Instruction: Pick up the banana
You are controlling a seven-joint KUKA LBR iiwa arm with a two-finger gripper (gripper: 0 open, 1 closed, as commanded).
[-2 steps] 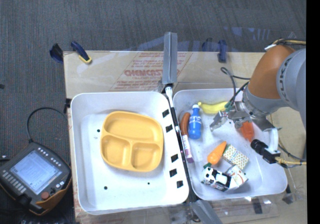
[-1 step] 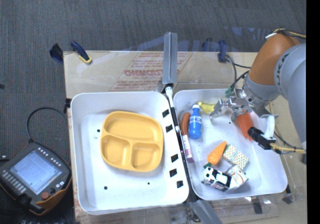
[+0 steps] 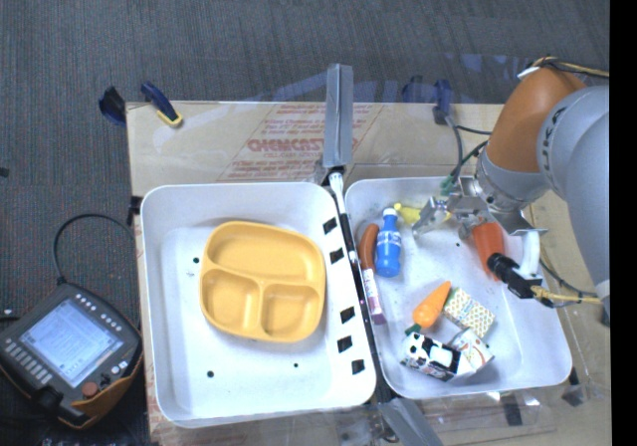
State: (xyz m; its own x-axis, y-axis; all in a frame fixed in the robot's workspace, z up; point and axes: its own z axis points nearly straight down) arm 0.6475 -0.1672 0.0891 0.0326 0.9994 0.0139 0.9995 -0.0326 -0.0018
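Yellow divided tray (image 3: pixel 263 280) in left bin (image 3: pixel 159 235), centre-left of frame. In right bin (image 3: pixel 557 354), blue bottle (image 3: pixel 387 244) upright, banana (image 3: pixel 407 211) just beside it at upper centre-right, mostly hidden. Pincer (image 3: pixel 445 214) near banana; spread or pressed together, cannot tell.

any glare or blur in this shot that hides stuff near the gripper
Camera view: even, soft light with faint shadows; the white right bin looks washed out, and the gripper is small and slightly blurred, so the yellow bit beside it is hard to identify. The yellow tray is sharp.
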